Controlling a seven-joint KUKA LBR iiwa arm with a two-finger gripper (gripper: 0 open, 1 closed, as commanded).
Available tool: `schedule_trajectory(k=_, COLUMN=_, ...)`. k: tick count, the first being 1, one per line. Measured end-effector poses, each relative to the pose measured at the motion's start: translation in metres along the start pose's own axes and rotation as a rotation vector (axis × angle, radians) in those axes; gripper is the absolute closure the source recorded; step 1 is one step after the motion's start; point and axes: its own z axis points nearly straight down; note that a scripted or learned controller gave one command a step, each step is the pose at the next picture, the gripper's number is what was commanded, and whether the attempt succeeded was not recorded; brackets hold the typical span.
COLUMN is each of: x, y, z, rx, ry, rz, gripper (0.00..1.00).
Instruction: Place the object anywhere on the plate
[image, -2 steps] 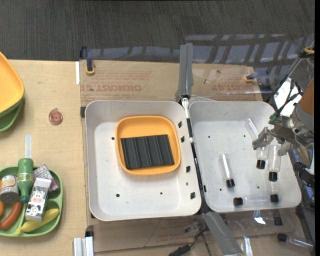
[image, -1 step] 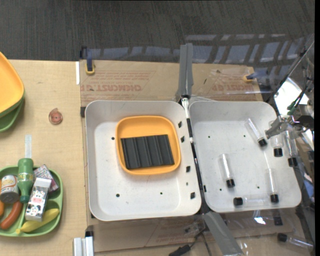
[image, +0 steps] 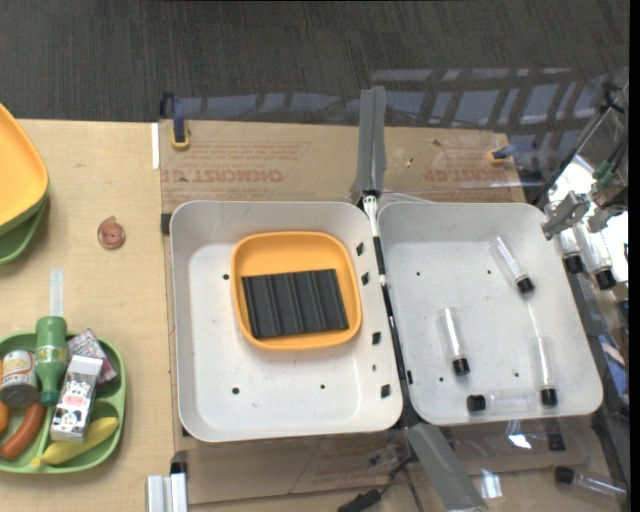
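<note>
At the right edge, the robot's pale grey and white metal tool assembly (image: 590, 215) appears as blocky bracketed segments, with thin dark cables, small black fittings and a green-tinted part near its top; finer detail is blurred.

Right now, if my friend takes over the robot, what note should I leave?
Gripper: by the right bin's far right edge, away from the plate.
Plate: orange, in the left bin.
Block: dark, ridged, lying flat on the plate.
Tubes: clear, black-capped, scattered in the right bin.
Done: if the block is the object, the job looks finished.
Left: if a tube is meant, none is on the plate yet.
</note>
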Motion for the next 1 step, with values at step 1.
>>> schedule_trajectory(k=1, x=-0.0192, y=0.0455, z=-0.0875, rx=0.001, ry=0.001, rz=-0.122, gripper=1.0)
